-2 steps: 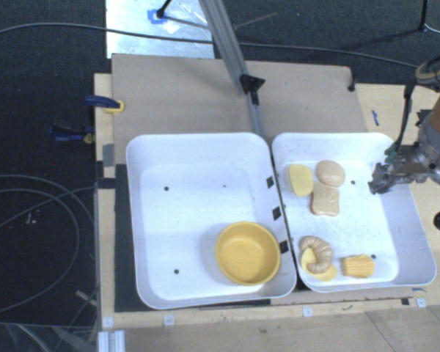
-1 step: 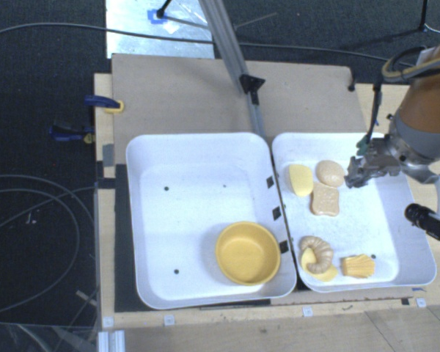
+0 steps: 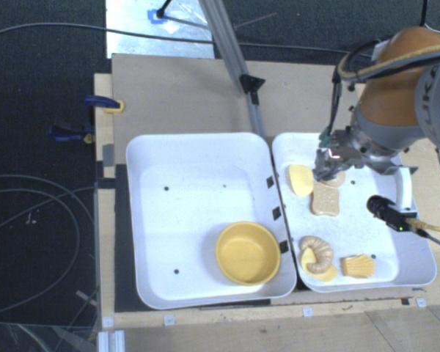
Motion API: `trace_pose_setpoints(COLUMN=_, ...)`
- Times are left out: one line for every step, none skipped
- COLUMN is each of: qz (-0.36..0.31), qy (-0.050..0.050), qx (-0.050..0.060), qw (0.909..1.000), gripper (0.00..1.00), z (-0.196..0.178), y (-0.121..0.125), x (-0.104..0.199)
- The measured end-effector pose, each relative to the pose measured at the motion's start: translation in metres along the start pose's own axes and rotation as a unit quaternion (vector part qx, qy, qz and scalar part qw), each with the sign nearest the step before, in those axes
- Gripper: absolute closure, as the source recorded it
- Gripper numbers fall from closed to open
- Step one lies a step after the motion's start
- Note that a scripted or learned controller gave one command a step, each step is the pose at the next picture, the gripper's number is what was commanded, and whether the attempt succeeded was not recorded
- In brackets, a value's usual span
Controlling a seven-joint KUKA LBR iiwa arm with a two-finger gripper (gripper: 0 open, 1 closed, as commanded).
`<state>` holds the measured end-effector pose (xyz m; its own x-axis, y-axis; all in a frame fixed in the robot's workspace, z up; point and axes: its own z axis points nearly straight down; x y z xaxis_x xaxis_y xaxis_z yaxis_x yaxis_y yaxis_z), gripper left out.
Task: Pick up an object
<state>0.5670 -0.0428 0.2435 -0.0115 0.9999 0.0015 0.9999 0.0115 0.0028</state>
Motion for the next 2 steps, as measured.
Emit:
trace_pose_setpoints(qz=0.000, qy=0.000, qx=-0.001, qw=1.0000, gripper=1.00, z=-0.007, y=0.026, x=0.048)
trace_pose_setpoints(qz=0.000, qy=0.000, qx=0.000, qw=1.0000, gripper=1.00, z=-0.012, y=0.041, x=0.100)
